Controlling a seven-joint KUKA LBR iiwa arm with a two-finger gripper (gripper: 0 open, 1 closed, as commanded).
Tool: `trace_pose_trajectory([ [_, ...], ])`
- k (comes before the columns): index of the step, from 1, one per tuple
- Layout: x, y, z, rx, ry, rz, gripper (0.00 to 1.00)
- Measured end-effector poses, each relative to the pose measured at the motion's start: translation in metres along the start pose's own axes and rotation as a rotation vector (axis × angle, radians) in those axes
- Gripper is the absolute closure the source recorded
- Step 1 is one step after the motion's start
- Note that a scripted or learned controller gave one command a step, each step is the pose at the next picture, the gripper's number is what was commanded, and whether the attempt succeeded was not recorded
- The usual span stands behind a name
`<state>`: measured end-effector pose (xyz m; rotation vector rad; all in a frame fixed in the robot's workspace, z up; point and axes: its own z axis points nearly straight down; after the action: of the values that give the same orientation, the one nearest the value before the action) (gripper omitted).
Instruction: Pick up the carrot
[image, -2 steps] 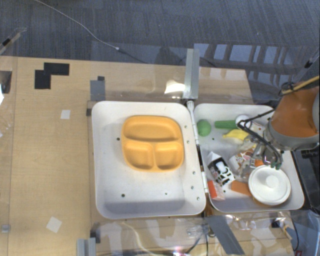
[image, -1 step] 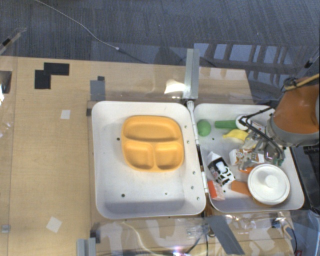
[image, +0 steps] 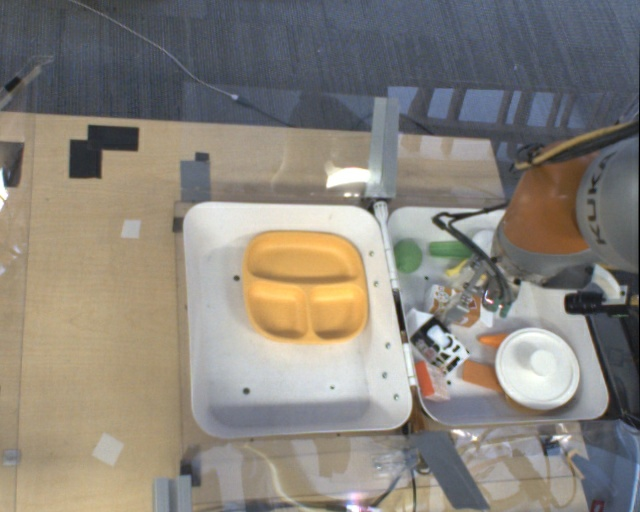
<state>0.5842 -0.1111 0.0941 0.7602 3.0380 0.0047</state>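
gripper (image: 462, 303): low in right bin (image: 590, 400), can't tell if its jaws are apart | carrot (image: 478, 376): at gripper's 5 o'clock, touching white bowl (image: 538, 368) | yellow tray (image: 305, 285): left bin (image: 210, 330)

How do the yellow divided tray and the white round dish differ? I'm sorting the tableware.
The yellow divided tray is a rounded rectangle with three compartments; the white round dish is circular with one well. The tray is larger. The tray lies in the left bin; the dish lies in the right bin. Both sit flat, open side up.
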Motion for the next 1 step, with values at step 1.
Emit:
trace_pose_trajectory([
  [1,-0.0004,-0.0019,0.0002,0.002,0.000,0.002,0.00],
])
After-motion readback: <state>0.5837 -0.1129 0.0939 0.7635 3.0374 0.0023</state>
